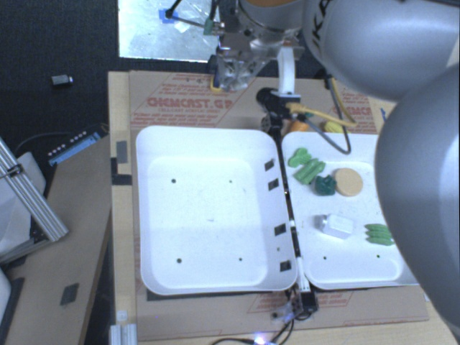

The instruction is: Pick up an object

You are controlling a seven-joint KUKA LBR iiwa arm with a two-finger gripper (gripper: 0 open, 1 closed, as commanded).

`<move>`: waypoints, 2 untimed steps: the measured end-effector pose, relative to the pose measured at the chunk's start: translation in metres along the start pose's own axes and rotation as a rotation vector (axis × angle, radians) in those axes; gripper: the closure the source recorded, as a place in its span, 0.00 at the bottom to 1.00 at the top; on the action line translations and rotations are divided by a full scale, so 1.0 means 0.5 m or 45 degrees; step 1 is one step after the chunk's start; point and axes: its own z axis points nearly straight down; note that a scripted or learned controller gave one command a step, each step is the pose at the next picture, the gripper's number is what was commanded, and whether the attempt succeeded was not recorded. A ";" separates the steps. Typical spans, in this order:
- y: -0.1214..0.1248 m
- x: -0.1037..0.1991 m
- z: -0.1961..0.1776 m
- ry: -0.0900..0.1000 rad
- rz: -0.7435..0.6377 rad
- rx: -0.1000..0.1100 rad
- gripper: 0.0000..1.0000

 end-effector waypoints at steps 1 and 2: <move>-0.006 0.117 0.002 0.002 -0.005 0.008 1.00; -0.005 0.004 0.045 -0.003 0.010 0.011 1.00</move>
